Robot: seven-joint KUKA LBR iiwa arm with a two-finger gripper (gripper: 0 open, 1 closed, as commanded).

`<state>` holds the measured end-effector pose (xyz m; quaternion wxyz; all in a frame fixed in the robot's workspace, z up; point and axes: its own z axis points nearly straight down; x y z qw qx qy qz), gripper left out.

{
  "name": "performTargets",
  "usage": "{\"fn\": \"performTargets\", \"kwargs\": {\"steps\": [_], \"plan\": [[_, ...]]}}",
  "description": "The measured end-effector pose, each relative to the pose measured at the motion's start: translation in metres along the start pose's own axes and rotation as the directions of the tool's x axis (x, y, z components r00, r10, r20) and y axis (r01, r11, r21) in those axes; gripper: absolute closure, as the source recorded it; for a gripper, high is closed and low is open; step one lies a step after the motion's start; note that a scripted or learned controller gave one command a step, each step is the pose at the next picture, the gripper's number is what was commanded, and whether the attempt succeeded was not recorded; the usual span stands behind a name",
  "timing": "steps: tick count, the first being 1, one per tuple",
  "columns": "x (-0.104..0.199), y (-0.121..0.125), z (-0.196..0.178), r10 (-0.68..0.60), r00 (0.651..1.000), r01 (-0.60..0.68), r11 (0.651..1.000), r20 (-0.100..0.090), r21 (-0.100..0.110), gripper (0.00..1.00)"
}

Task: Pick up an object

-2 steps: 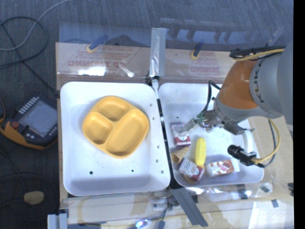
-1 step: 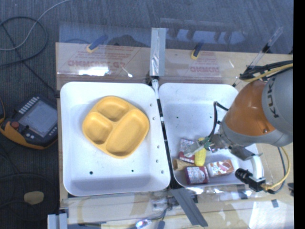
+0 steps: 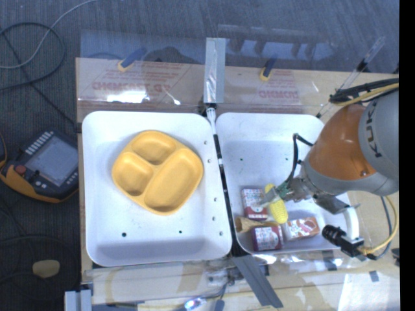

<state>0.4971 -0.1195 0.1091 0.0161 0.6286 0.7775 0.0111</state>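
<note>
Two white bins sit side by side on the tabletop [image 3: 91, 83]. The left bin [image 3: 104, 238] carries a yellow divided plate [image 3: 157, 172] near its middle. The right bin [image 3: 259, 141] holds a small cluster of packaged goods in its near corner: a red-and-white packet [image 3: 251, 199], a dark red can [image 3: 267, 237] lying on its side, a reddish pouch [image 3: 302, 227] and a yellow corn cob [image 3: 277, 209] lying among them.

The arm [image 3: 353, 151] reaches in from the right and hangs over that cluster, with the tool [image 3: 280, 192] down at the top edge of the corn cob. Whether the tool is apart or together I cannot tell; the wrist body covers it and nothing shows plainly gripped.

The corn cob looks like the likely target, judging by how close the tool sits to it. To do this step well, the tool should be centred across the cob's narrow width rather than along its length, since a rounded, smooth toy will tend to squirt out if caught near an end. The neighbours are touching or just beside it, so a straight vertical approach seems safer than a slanted one, which could shove the packet or the can and roll the cob away. A firm close, then a slow straight lift, would show whether the grip has taken.
</note>
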Motion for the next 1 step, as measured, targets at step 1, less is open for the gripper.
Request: {"fn": "performTargets", "kwargs": {"steps": [1], "plan": [[0.031, 0.0726, -0.0909, 0.001, 1.0, 0.0, 0.999, -0.009, 0.038, 1.0]]}}
